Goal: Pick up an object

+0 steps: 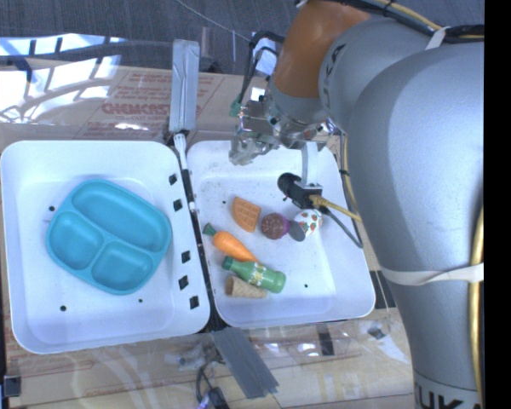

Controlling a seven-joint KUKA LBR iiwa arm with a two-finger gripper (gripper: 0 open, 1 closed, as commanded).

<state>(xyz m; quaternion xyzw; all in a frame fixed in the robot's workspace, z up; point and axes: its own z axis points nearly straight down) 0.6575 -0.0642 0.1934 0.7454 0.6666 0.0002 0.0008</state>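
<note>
Gripper (254, 150) over right bin (351, 290) far edge; can't tell its state. Carrot (233, 244) below it, toward near side, beside bottle (255, 274). I'd center over carrot, align across it, descend straight.

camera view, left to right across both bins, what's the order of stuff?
blue divided plate → carrot → orange wedge → green bottle → dark round piece → white spotted piece. The gripper hangs above the right bin's far edge.
</note>
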